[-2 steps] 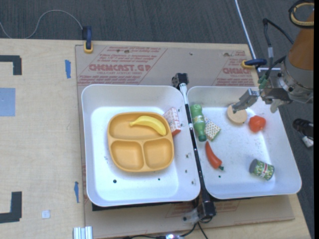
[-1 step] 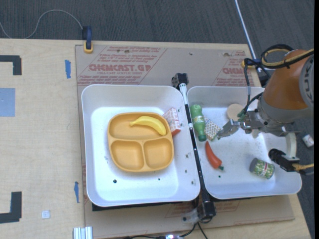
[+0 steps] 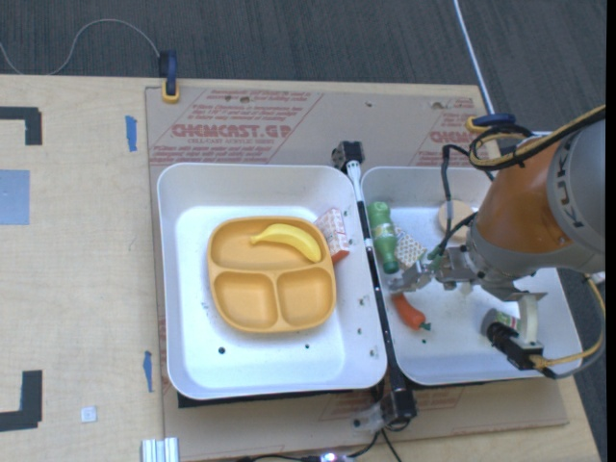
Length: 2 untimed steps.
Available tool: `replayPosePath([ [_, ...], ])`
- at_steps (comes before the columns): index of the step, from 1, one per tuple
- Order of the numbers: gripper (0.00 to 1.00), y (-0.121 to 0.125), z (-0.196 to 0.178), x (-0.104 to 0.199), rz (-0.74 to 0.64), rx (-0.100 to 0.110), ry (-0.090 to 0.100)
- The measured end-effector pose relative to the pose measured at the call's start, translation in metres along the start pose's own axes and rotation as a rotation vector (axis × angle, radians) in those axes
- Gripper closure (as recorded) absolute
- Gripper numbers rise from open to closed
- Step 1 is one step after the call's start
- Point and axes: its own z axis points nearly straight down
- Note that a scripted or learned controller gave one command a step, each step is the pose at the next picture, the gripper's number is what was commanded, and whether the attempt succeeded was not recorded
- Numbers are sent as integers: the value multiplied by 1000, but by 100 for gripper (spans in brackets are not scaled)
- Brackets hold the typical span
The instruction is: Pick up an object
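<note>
The arm [image 3: 525,210] positions the claw [image 3: 416,279], state indeterminate, low in the right bin [image 3: 462,359]; centre it over the red pepper [image 3: 410,312] before closing.

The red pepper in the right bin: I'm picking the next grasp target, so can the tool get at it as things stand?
Probably yes. The red pepper lies bare on the right bin floor, just below the tool, with nothing over it.
</note>
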Motion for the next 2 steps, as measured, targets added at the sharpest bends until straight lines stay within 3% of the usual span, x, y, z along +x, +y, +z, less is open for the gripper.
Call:
replayPosePath([
  [1, 0, -41, 1, -1, -1, 1, -4],
  [2, 100, -38, -13, -8, 6, -13, -20],
])
